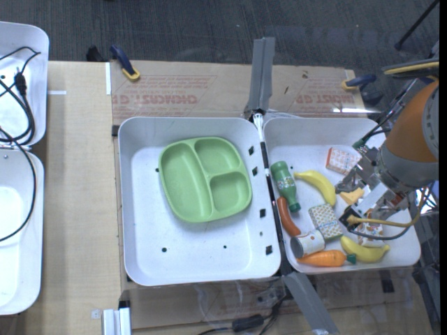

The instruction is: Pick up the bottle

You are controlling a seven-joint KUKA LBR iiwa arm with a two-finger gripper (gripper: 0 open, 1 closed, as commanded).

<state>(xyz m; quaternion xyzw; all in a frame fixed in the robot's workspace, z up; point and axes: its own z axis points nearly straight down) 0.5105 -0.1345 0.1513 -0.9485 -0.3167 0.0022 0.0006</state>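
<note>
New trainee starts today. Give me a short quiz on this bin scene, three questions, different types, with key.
1. True or false: the green bottle lies in the same bin as the green divided plate.
2. What lies just right of the bottle? A) banana B) carrot C) patterned box
3. Over which bin is the gripper?

Key: 1 false; 2 A; 3 the right bin.

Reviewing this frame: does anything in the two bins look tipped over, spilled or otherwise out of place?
Nothing looks spilled or damaged. The green bottle lies on its side in the right bin, near the divider, as do the toy foods heaped around it. The green plate sits flat but skewed in the left bin. The claw hovers right of the bottle, apart from it.
</note>
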